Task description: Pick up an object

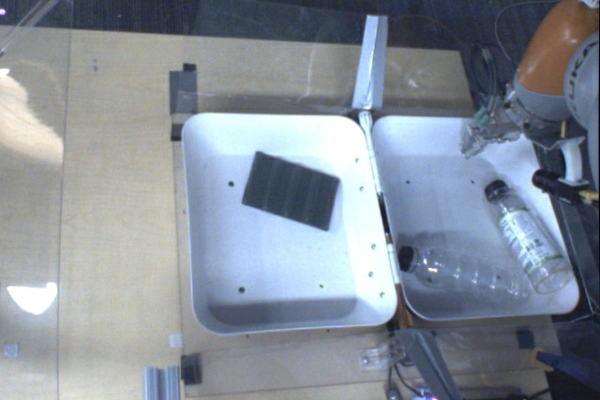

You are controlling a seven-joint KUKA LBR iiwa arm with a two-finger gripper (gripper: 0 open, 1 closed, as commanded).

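Observation:
A dark ribbed rectangular pad (291, 190) lies flat in the upper middle of the left bin (281, 272). In the right bin (422, 173) a clear bottle with a black cap (464, 270) lies on its side along the near wall. A second clear bottle with a label (527, 237) lies slanted near the right wall. My gripper (480, 138) hangs over the far right part of the right bin, up and to the left of the labelled bottle, with nothing seen in it. The grey arm with its orange band (558, 42) rises behind it.
A metal bar (371, 61) stands at the back between the two bins. Black brackets (185, 89) sit by the left bin's far corner. Cables and clamps (412, 365) lie at the front edge. A wooden bench top (94, 201) stretches to the left.

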